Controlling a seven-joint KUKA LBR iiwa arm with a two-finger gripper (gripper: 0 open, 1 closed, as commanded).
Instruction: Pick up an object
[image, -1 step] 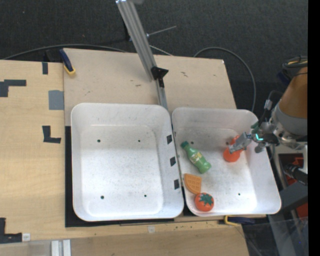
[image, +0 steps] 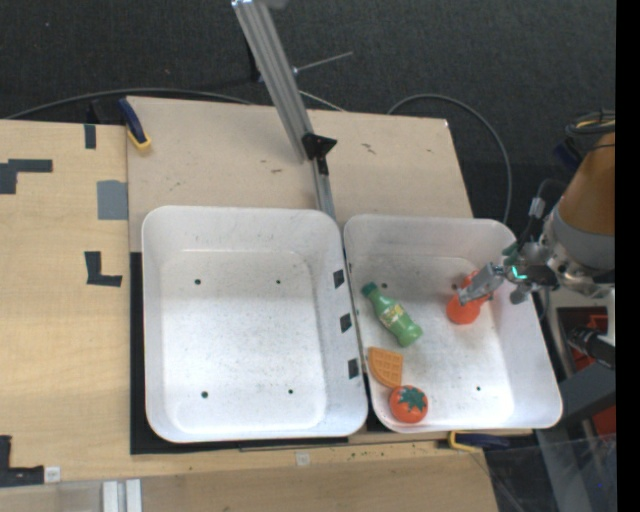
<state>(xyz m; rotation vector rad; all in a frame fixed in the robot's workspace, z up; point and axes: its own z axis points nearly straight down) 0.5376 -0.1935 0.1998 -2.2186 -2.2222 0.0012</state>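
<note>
In the right bin (image: 520, 395) lie a green bottle (image: 392, 314), an orange wedge-shaped piece (image: 385, 365) and a red tomato (image: 409, 402). An orange-red round object (image: 463, 310) sits toward the bin's right side. My gripper (image: 478, 285) reaches in from the right and hangs directly over that orange-red object, touching or nearly touching its top. The gripper's own body hides the contact point. The arm's grey wrist and orange band (image: 590, 205) stand over the bin's right rim.
The left bin (image: 160, 300) lies beside the right one, with a shared raised divider between them. A slanted metal pole (image: 285, 85) rises at the back. A blue-and-yellow clamp (image: 134, 125) sits at the bench's far left corner.
</note>
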